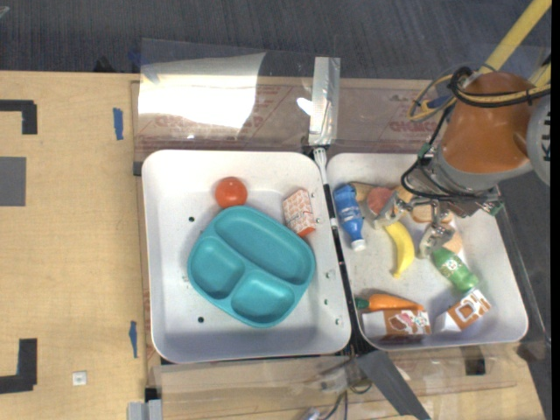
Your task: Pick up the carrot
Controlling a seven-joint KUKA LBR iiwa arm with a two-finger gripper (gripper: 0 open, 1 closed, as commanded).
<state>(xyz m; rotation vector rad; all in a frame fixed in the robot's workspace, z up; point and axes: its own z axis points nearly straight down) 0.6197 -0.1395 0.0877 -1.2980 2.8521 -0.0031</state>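
Nearest the camera, at the front edge of the right bin (516, 322), the carrot (391, 303) lies on its side, orange with a green tip pointing toward the divider between the bins, and it touches a small brown-and-white carton (408, 322) just in front of it. Beside that, in the front right corner, sits an orange-and-white box (469, 310). A little farther back a green bottle (455, 268) lies tilted, with a yellow banana (402, 247) to its left, and a blue bottle (349, 215) rests along the divider. In the left bin (166, 234) a teal divided tray (251, 265) takes up the middle, a red-and-white carton (299, 211) leans at its far right corner, and a red tomato (231, 192) sits just behind the tray. Over the far part of the right bin hangs the gripper (435, 224), below the orange band of the arm (479, 134); its fingers point down near the banana and green bottle, well apart from the carrot, but whether they are spread or closed, or grasp anything, cannot be made out
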